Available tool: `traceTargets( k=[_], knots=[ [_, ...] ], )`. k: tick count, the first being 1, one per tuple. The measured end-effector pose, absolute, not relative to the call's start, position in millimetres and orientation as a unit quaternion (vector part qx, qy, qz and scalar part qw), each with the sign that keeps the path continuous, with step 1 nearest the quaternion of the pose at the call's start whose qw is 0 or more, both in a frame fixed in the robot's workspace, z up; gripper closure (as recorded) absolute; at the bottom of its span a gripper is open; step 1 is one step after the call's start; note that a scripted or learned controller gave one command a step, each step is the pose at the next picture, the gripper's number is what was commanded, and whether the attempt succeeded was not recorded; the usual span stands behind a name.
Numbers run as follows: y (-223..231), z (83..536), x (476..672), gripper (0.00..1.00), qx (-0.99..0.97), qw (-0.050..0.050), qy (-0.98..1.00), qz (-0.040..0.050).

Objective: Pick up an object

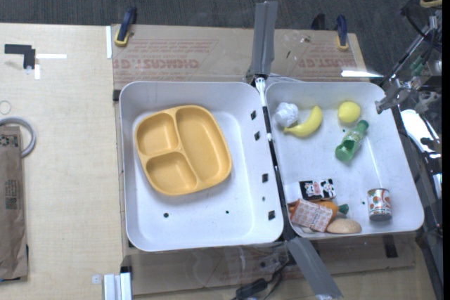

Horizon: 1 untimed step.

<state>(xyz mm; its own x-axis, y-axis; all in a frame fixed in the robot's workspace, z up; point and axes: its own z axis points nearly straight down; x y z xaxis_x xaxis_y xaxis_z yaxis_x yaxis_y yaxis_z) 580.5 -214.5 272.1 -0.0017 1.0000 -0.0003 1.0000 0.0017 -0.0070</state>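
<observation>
Gripper-wise, honestly can't make it out; the arm (422, 74) is just a tangle of metal and cables up at the right edge, beside the right bin's (411, 172) far right corner, so whether it's open or closed I cannot tell, and nothing looks to be held.

Starting at the near end of the right bin: a tan rounded thing (343, 226) sits against the front wall, touching a red-and-white packet (311, 216); an orange piece with a green tip (332, 207) is tucked just behind them; a small can (379, 204) stands upright near the front right corner; a black-and-white carton (318, 189) lies just behind the packet.

Mid bin, a green bottle (350, 141) lies tilted, cap pointing to the far side.

Far end: a lemon (349, 112) just beyond the bottle, a banana (306, 123) to its left, and a white crumpled ball (286, 114) touching the banana's left end.

Left bin (140, 221) holds a yellow three-compartment plate (183, 148), lying flat.

Beyond both bins there's brown cardboard (190, 56) held by blue clamps (126, 24).
</observation>
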Motion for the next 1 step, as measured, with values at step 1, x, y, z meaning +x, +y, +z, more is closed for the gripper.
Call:
traceTargets(
  k=[1],
  knots=[
    [-210.0,110.8,616.5,0.00,-0.515,-0.002,-0.857,0.0001]
  ],
)
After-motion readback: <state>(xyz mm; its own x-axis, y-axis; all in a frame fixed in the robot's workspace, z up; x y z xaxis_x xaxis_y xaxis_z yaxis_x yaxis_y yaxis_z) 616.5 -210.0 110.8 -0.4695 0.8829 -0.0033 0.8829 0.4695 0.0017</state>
